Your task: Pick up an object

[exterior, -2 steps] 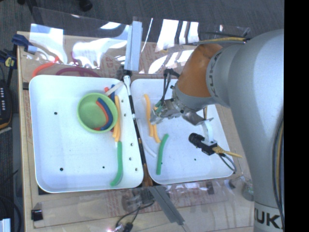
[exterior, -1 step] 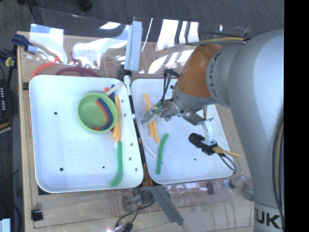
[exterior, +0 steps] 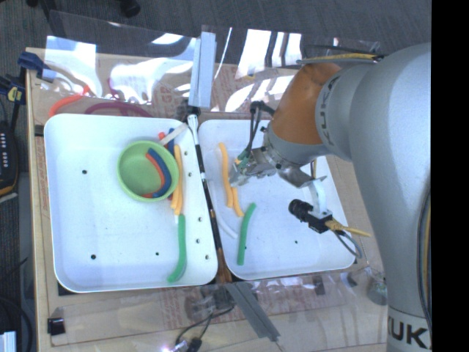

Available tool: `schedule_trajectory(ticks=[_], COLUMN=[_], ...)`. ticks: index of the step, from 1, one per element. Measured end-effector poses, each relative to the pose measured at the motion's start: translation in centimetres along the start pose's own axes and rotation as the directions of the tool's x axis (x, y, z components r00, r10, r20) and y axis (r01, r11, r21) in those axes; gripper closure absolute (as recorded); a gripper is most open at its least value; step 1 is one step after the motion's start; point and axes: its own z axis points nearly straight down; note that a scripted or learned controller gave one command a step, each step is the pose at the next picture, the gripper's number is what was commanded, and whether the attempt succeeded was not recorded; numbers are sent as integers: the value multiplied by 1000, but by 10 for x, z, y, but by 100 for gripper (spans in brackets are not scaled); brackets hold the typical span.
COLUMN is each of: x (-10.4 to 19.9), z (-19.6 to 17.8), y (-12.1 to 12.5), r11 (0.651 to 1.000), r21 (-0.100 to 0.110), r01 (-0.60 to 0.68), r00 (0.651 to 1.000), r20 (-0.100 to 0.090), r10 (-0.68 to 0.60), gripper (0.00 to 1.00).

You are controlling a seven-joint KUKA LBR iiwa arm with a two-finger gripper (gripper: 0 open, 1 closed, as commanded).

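Observation:
My gripper (exterior: 243,170) hangs low over the upper left part of the right bin (exterior: 293,259). Its tip is right beside a thin orange stick (exterior: 229,185) that runs down the bin's left side. Just below lies a green stick (exterior: 245,233), apart from the gripper. The left bin (exterior: 88,240) holds a green bowl (exterior: 143,173) with blue and red pieces inside. An orange stick (exterior: 176,189) and a long green stick (exterior: 180,248) lie along that bin's right side.
The raised divider (exterior: 207,211) between the two bins runs close to the left of the gripper. A black cable fitting (exterior: 309,215) on the arm hangs over the right bin's middle. Cables and red rings lie behind the left bin.

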Motion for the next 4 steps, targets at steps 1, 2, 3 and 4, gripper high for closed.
schedule_trajectory(ticks=[1, 2, 3, 4], x=[0, 4, 7, 6], z=[0, 30, 20, 19], y=[0, 10, 11, 11], r11=[1000, 999, 998, 998], r21=[0, 3, 6, 6], r01=[1, 51, 55, 55], r00=[1000, 999, 998, 999], r20=[0, 2, -5, -4], r10=[-1, -51, -55, -55], gripper=[0, 0, 100, 0])
